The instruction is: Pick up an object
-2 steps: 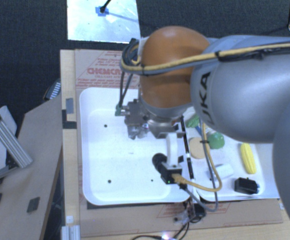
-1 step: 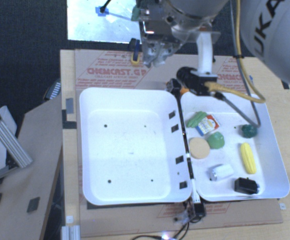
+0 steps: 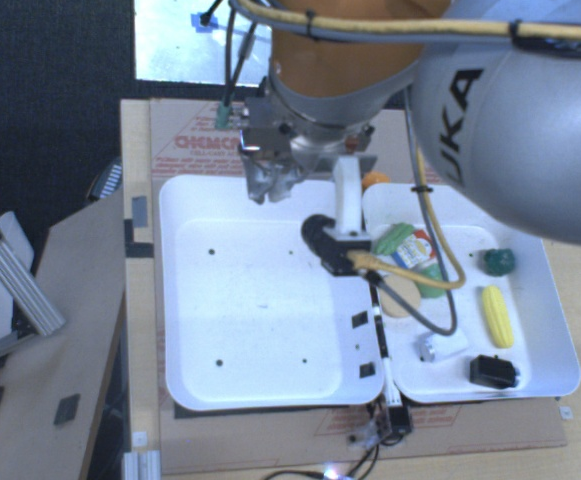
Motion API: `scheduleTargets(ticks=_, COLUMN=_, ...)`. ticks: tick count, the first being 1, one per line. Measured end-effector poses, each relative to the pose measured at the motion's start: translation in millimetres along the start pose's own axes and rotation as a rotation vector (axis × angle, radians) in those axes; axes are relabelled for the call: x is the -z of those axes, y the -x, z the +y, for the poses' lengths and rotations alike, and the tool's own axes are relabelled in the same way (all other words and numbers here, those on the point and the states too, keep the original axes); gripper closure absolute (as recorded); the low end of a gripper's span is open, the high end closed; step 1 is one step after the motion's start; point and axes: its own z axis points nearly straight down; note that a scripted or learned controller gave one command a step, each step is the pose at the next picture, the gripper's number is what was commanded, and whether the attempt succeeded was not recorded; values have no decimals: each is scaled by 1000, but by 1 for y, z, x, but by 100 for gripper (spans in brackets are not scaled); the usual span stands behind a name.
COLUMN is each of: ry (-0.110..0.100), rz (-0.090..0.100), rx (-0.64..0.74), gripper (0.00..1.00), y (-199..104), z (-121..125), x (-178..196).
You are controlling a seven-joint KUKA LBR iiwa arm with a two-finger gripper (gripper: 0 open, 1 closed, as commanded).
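Observation:
My gripper (image 3: 268, 181) hangs over the far edge of the left bin (image 3: 240, 318), near its back rim, and I see nothing in it. The objects lie in the right bin (image 3: 555, 353): a yellow corn cob (image 3: 497, 316), a dark green round piece (image 3: 498, 261), a black block (image 3: 492, 371), a green and white packet (image 3: 406, 246), a small white piece (image 3: 440, 346) and an orange thing (image 3: 375, 180) half hidden behind the wrist. All of them are to the right of the gripper.
The big grey arm with its orange band covers the top right of the view and part of the right bin's back. A yellow cable loops down over the divider between the bins. Brown cardboard lies under both bins.

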Motion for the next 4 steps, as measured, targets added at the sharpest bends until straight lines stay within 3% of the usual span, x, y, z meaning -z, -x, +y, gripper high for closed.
scheduleTargets(ticks=1, ry=15, rz=3, rx=-9, gripper=100, y=3, z=70, x=44)
scheduleTargets(ticks=2, ry=3, rz=3, rx=1, gripper=100, y=0, z=-55, x=28)
scheduleTargets(ticks=3, ry=15, rz=3, rx=-8, gripper=100, y=3, z=19, x=69)
scheduleTargets(ticks=4, ry=-7, rz=-4, rx=-3, gripper=100, y=1, z=-54, x=-44)
